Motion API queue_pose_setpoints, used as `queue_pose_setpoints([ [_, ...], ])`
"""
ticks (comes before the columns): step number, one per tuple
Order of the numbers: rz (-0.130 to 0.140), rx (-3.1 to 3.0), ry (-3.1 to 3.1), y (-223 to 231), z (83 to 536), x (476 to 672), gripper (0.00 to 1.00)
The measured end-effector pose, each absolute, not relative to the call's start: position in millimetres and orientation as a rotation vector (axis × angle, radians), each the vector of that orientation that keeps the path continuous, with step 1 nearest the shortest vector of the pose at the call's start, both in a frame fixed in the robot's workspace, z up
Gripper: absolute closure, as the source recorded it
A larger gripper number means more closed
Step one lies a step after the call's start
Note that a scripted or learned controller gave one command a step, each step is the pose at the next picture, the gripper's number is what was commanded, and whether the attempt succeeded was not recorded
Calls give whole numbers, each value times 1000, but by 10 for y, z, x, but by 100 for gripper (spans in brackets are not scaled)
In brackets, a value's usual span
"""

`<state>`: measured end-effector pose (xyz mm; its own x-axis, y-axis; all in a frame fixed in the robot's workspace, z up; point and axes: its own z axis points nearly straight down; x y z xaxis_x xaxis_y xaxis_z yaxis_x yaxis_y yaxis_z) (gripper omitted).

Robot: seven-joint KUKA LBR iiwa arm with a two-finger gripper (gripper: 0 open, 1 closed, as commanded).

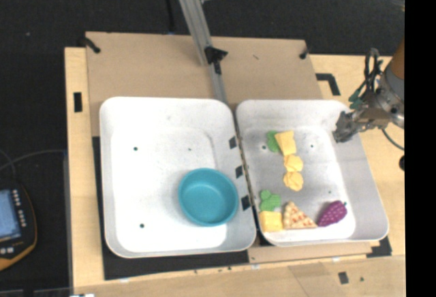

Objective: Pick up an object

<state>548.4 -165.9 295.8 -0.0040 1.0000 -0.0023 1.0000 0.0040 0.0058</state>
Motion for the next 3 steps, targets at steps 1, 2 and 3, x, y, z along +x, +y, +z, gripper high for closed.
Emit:
queue_pose_setpoints([
  [1, 3, 2215, 2224, -1171, 2967, 5607, 100],
  [2, 2, 2213, 2226, -702, 2813, 5838, 100],
  [3, -1, 2215, 2229, -182, 2599, 5915, 100],
])
